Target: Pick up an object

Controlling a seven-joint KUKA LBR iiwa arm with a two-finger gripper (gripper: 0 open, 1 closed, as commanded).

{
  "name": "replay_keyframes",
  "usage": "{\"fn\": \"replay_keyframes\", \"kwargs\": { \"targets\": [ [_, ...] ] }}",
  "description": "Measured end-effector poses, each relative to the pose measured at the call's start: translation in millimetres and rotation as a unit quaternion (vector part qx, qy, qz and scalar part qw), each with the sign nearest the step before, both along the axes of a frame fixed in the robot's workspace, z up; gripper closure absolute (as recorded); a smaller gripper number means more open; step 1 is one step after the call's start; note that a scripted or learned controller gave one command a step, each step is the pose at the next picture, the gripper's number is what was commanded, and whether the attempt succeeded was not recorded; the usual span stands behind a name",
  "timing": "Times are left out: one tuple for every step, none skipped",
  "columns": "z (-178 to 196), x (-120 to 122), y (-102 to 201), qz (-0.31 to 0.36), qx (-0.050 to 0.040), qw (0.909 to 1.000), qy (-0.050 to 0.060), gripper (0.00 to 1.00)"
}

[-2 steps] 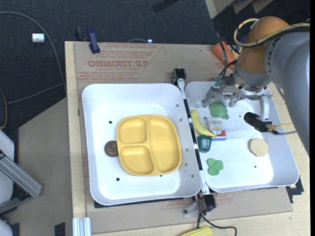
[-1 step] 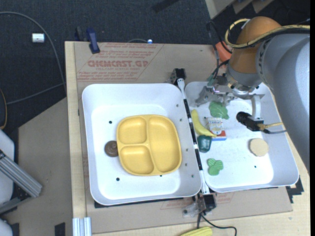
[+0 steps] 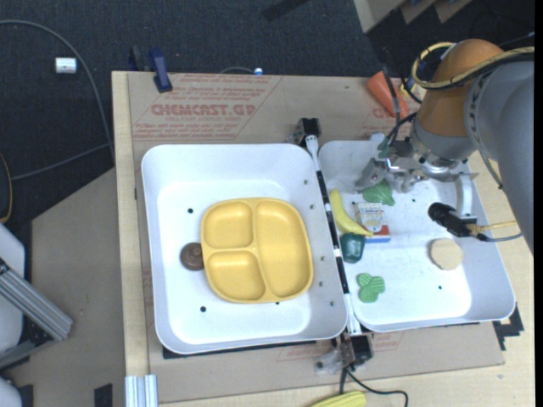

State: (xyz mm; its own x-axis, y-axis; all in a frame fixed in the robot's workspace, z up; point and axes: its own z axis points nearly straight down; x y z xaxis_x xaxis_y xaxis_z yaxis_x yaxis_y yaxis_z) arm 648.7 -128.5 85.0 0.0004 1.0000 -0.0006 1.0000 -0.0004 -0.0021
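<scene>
My gripper hangs over the back of the right bin, its fingers spread open with nothing between them. Just in front of it lies a green object. Close by are a yellow banana, a white and red packet and a dark green piece. A tan round object lies to the right, and a light green leafy piece sits near the front.
The left bin holds a yellow divided plate with a small brown disc at its left side. The grey arm with its orange band comes in from the upper right. Bare bin floor lies at the front right.
</scene>
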Motion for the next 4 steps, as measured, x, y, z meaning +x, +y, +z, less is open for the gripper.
{"fn": "replay_keyframes", "kwargs": {
  "targets": [
    [10,1,1,0.000,0.0000,1.0000,-0.001,1.00],
    [10,1,1,0.000,0.0001,1.0000,-0.001,0.00],
    [0,8,37,0.001,0.0008,1.0000,-0.001,0.00],
    [0,18,5,0.000,-0.0006,1.0000,-0.002,0.00]
  ]
}}
